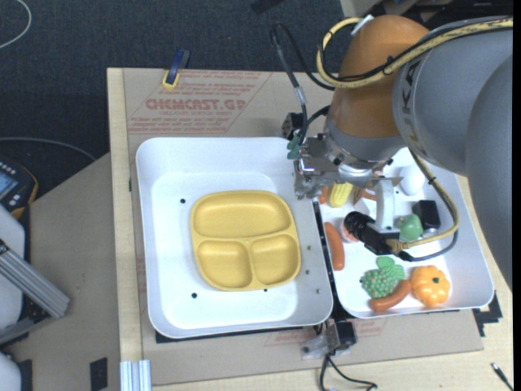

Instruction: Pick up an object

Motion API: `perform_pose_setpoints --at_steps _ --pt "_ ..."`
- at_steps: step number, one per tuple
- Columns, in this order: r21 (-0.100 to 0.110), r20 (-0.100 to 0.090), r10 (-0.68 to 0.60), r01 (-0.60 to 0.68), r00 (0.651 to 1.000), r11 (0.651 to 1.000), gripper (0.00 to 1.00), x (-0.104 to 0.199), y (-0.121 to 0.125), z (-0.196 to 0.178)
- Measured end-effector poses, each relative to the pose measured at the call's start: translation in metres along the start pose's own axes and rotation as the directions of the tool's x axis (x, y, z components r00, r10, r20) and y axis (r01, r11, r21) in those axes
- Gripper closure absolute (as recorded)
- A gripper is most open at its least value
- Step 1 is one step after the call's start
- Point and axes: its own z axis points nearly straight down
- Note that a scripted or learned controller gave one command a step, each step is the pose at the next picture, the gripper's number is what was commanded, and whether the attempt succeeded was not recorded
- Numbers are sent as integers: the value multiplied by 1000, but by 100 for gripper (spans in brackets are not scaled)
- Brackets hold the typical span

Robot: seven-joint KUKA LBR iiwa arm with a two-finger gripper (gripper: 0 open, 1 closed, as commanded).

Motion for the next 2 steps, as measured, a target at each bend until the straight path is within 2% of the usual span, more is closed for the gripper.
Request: perform_pose_setpoints --at_steps 1,2 --pt "6 1 3 -3 1000 1000 100 13 2 13" --pt "1 1 6 -6 1000 1000 100 6 -4 0"
